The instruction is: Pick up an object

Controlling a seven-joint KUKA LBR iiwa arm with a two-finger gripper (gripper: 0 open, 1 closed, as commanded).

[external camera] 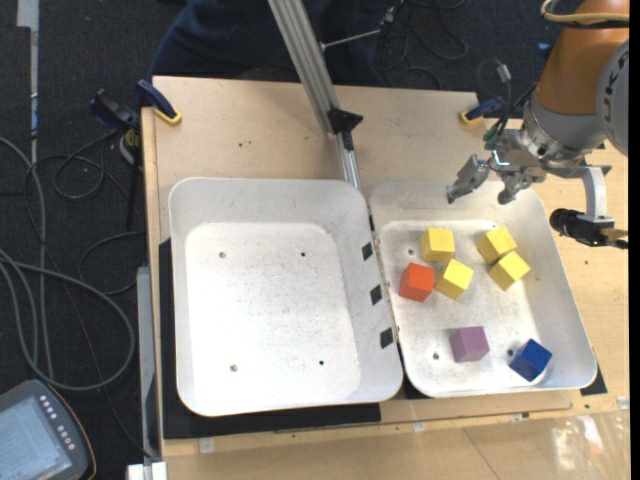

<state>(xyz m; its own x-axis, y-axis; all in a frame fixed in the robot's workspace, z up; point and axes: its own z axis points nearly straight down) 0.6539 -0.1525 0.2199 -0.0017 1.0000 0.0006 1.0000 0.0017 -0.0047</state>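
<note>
The right bin (560, 368) holds several small blocks: a yellow block (437, 244), another yellow block (455, 278), two more yellow ones (496, 243) (509, 269), an orange-red block (417, 282), a purple block (468, 344) and a blue block (530, 359). My gripper (485, 185) hangs over the bin's far edge, above and behind the yellow blocks. Its fingers are spread apart with nothing between them.
The left bin (200, 208) lies beside the right one. A metal pole (310, 58) slants down to the gap between the bins. Clamps (160, 103) (478, 113) sit at the bench's far corners. Cables and a tablet (35, 438) lie off the bench at the left.
</note>
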